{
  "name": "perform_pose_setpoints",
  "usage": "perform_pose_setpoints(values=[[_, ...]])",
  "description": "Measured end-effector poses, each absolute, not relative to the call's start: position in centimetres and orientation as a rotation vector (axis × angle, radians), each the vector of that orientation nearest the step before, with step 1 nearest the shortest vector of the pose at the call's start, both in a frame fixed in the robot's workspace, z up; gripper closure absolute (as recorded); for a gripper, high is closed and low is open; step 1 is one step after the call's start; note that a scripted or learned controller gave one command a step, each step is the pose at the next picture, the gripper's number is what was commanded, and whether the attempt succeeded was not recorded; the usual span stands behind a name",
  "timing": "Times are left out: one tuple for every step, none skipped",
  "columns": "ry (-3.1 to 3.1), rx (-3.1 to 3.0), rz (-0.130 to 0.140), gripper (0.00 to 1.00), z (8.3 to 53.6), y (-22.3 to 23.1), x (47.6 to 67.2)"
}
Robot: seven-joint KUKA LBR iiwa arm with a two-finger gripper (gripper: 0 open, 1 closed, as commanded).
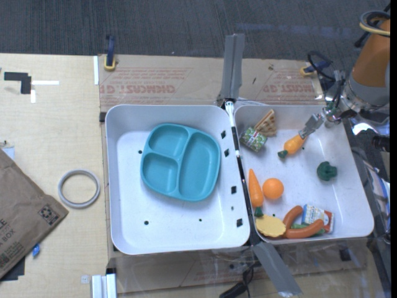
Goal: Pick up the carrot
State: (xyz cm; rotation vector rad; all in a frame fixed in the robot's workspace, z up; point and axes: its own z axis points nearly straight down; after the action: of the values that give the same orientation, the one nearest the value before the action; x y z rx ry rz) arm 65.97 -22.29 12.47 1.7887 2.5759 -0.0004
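The carrot lies in the right bin, hard against its left wall, with the pointed end toward the far side and the green top toward the near side. It looks like a moulded toy. Such a toy would probably be light, stiff and smooth-skinned, so it could slide or roll out of a weak pinch. The thick part just above the green top seems the best place to hold it, gripped across its width. The taper at the far end would probably squirt free.

The tool hangs at the far right of the same bin, well apart from the carrot. Whether it is spread or pressed together cannot be told. Its tip sits at a small orange piece with a green stalk, which could be mistaken for the target.

The wall is the main obstacle, as it leaves little room on the carrot's left side. An orange ball sits just beside the carrot on the right. A yellow slice touches or nearly touches the green top. Sausages and a small packet crowd the near corner. A green packet and a brown waffle lie beyond the point, and a dark green lump sits to the right. The left bin holds a blue divided plate. A tape ring rests on the bench.
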Motion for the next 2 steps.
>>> perform_pose_setpoints(values=[[2.977,0.996,0.001,0.00,9.3,-17.1,62.6],[2.976,0.995,0.001,0.00,14.1,-14.7,60.7]])
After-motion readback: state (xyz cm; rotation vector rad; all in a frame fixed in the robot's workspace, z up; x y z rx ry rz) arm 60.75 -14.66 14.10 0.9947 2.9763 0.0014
